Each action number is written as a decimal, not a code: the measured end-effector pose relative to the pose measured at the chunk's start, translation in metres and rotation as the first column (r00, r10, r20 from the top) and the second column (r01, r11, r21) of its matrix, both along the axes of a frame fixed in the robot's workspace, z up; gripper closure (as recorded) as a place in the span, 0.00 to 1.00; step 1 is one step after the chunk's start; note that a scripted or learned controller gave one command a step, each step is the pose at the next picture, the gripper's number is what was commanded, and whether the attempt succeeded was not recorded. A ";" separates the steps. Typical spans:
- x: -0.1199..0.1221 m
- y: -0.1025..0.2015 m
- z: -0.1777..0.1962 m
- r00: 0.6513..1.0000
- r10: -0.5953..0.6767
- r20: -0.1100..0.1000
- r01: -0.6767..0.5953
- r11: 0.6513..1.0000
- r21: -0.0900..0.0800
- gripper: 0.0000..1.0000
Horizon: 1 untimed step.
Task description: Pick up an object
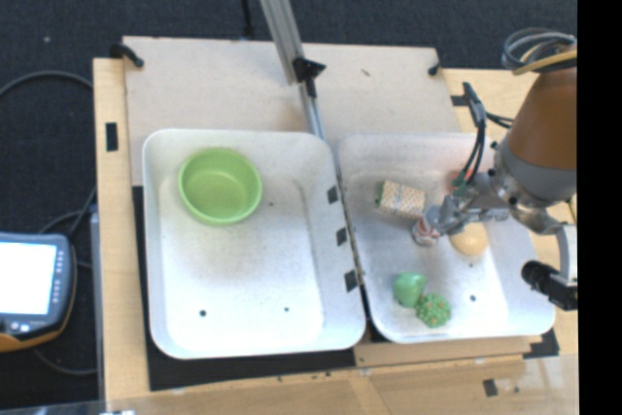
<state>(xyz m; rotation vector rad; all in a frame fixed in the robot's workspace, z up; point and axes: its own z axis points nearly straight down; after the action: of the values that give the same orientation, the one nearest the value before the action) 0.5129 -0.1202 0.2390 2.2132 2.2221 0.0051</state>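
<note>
Tool low in right bin, finger state unclear, yellow ball just beside, green bowl near left bin's far-left corner

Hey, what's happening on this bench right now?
A robot arm reaches in from the right, its gripper low in the right bin, between a tan block and a yellowish object. Two green items lie nearer the front. The left bin holds a green bowl. No grasp is visible.
</note>
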 end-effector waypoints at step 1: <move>0.026 0.049 0.005 1.000 0.004 -0.003 -0.004 1.000 0.002 1.00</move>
<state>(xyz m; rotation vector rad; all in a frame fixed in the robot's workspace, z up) 0.5390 -0.0709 0.2442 2.2118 2.2292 0.0042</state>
